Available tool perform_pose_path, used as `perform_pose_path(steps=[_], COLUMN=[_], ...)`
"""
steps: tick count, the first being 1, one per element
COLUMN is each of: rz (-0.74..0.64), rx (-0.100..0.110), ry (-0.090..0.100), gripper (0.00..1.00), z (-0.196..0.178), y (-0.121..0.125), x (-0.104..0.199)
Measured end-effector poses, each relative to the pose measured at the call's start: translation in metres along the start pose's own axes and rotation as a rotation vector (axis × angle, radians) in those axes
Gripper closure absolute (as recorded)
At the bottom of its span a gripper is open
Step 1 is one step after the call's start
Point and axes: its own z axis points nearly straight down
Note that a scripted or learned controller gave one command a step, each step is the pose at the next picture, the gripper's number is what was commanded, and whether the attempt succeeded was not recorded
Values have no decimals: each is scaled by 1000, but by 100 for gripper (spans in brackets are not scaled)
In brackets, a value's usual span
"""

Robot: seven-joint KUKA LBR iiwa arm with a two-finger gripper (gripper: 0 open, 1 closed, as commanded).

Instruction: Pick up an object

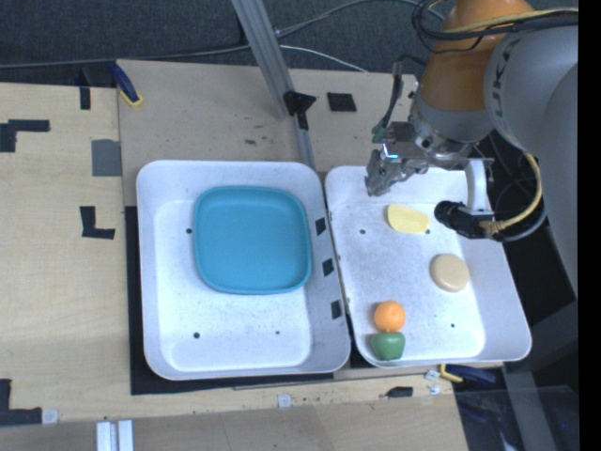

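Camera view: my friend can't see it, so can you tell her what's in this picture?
A grey and orange robot arm's gripper hangs over the right white bin, near a yellow piece. That bin also holds a tan disc, an orange ball and a green piece. The left bin holds a blue plate.

Arm (pixel 540 83): fat grey casing w/ rounded orange band (pixel 470 50) above wrist. Below that a grey metal wrist block, then small dark gripper (pixel 380 177). Black cables loop round the orange part; yellow + black cable runs along lower side.
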Motion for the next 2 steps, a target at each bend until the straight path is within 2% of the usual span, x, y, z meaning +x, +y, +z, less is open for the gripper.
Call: perform_pose_path(steps=[1,2], rz=[0,-1], rx=[0,-1], ry=[0,0], gripper=[100,100], z=[10,11], y=[9,19], x=[44,105])
